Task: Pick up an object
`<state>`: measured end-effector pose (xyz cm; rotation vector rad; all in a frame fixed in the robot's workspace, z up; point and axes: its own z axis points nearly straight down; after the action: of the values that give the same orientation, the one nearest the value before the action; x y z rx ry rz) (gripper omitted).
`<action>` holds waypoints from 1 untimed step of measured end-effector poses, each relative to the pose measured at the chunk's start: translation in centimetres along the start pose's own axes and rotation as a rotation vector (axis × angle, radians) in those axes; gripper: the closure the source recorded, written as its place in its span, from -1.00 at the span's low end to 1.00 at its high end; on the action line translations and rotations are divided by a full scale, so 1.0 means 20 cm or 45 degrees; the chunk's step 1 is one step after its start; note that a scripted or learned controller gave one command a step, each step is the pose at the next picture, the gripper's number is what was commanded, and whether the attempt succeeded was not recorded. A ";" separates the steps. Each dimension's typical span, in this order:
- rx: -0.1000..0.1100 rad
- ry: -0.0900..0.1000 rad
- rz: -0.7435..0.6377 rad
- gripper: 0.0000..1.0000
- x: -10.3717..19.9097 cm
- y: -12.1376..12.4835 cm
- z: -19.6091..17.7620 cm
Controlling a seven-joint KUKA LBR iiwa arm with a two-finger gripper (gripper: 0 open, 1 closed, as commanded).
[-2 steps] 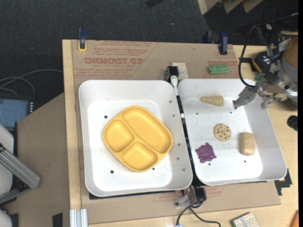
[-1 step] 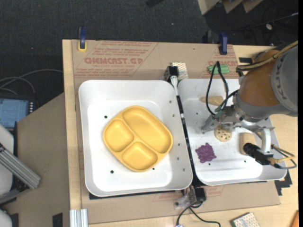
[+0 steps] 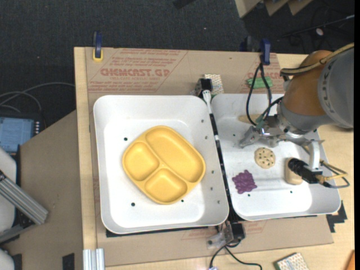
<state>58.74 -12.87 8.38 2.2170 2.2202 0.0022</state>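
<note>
While the arm (image 3: 320, 89) leans in from the right edge, its gripper (image 3: 257, 135) sits low over the upper part of the right bin (image 3: 281, 204); whether it is open or closed I cannot tell, and nothing is seen in it. Cookie (image 3: 264, 157): round, tan, dark-speckled, flat on the bin floor just below the gripper; no long axis. Purple cluster (image 3: 244, 181): lumpy, lower left of the cookie, apart from it. Tan piece (image 3: 292, 173): right of the cookie, partly behind a black fitting. Left bin (image 3: 107, 151): yellow tray (image 3: 163, 163), three compartments, long axis running upper right to lower left.
</note>
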 end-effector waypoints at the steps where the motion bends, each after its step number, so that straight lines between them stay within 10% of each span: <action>1: 0.013 0.006 0.004 -1.00 0.07 -0.39 0.00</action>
<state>50.94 -11.43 8.43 2.2281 2.2238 -0.0044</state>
